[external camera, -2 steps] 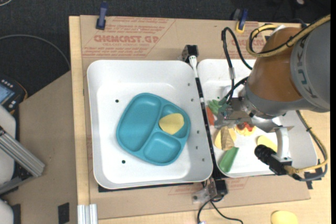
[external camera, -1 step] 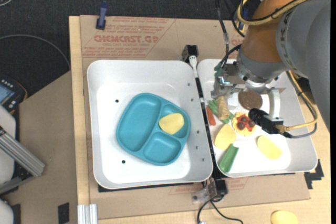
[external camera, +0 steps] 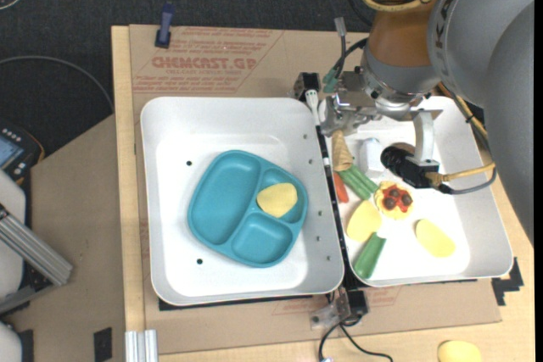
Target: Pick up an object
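Gripper low over the far inner corner of the right bin, tight to the wall shared with the left bin; grey arm fills the space above it. Cannot tell whether the gripper is apart or together, as the wrist hides its tip. Nothing seen held. Nearest candidate is a tan piece just below the gripper, against the shared wall; my guess is that it is the target. Crowding it: a red piece and a light green piece, close together. Further along are two yellow pieces, a pale disc with dark red spots and a dark green piece. The wall likely limits approach from that side. Left bin holds a teal divided plate with a yellow slice in one compartment, well apart from the gripper.
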